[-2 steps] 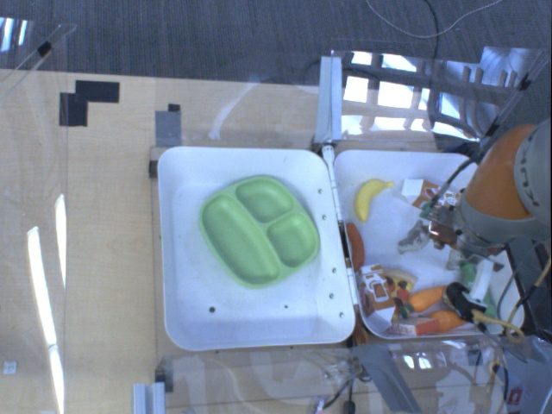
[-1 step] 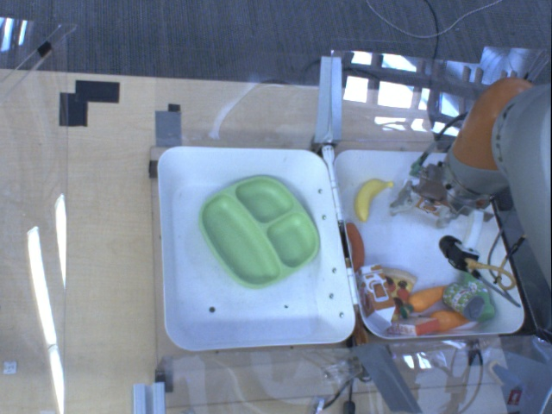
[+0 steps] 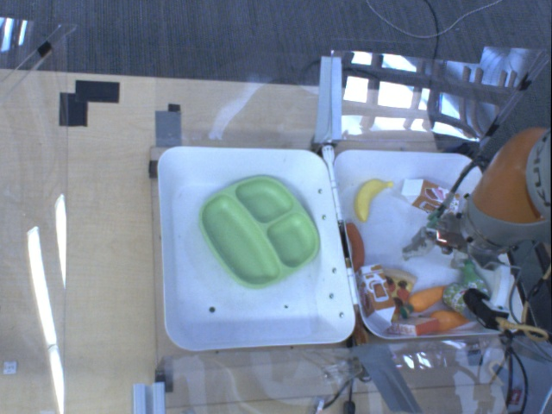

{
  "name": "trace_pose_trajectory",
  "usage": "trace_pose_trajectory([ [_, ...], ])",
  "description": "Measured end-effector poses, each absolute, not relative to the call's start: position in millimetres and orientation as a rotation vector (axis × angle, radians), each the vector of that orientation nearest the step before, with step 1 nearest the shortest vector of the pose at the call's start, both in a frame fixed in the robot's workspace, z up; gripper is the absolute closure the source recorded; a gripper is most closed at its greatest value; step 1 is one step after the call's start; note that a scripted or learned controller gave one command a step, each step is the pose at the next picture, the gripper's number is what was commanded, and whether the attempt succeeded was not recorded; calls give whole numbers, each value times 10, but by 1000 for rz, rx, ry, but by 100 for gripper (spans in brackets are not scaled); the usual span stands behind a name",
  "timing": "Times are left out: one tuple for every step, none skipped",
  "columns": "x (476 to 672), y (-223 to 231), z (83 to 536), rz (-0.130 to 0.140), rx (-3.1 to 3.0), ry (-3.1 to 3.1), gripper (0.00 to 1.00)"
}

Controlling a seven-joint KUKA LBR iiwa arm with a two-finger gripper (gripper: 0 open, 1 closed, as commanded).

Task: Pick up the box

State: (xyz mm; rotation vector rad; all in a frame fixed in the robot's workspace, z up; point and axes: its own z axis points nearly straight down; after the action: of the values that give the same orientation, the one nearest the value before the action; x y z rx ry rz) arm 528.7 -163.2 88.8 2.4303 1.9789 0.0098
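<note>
Nearest, along the near rim of the right bin (image 3: 345, 166), lie two orange carrots (image 3: 425, 298), one above the other, with a green item (image 3: 455, 297) at their right end. Just left of them sits the box (image 3: 377, 288), a small carton printed white and red-orange with a picture on its face, lying flat and a little askew against the bin's near-left corner. A reddish sausage-shaped thing (image 3: 354, 244) lies just beyond it, along the bin's left wall. Further in, toward the bin's middle right, the gripper (image 3: 434, 238) hangs over the white floor, well apart from the box; whether its claw is spread or closed I cannot tell, as the metal parts blur together there. The grey arm with its orange band (image 3: 513, 179) comes in from the right above it. Farther still, a yellow banana (image 3: 371, 197) lies near the far-left part of this bin, and a brown-and-white packet (image 3: 428, 196) sits to its right. In the left bin (image 3: 181, 309), a green divided plate (image 3: 259, 229) with three compartments rests near the centre.
</note>
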Motion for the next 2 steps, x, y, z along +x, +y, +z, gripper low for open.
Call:
trace_pose_trajectory([
  [6139,-1694,873,9,2468,1935,0],
  [5468,-937,890,15,2457,1950,0],
])
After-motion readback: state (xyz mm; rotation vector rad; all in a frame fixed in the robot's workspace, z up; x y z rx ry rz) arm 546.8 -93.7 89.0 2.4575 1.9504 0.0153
